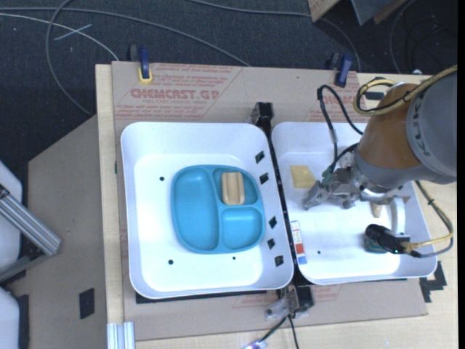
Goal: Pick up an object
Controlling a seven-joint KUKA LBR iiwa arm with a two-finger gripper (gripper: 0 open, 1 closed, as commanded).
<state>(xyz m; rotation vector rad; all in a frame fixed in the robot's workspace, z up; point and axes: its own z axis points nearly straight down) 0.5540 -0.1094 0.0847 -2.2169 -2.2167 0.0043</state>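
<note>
While the arm (407, 137) reaches in from the right, the hand (328, 193) is over the middle of the right bin (341, 264); whether it is wide or narrow cannot be told. A pale yellow square (301, 175) lies just beside the hand, on its upper left. A white-and-red strip (296, 240) lies along this bin's left wall. In the left bin (145, 217), a blue divided plate (196, 217) holds a tan block (232, 187) in its upper right compartment.
</note>
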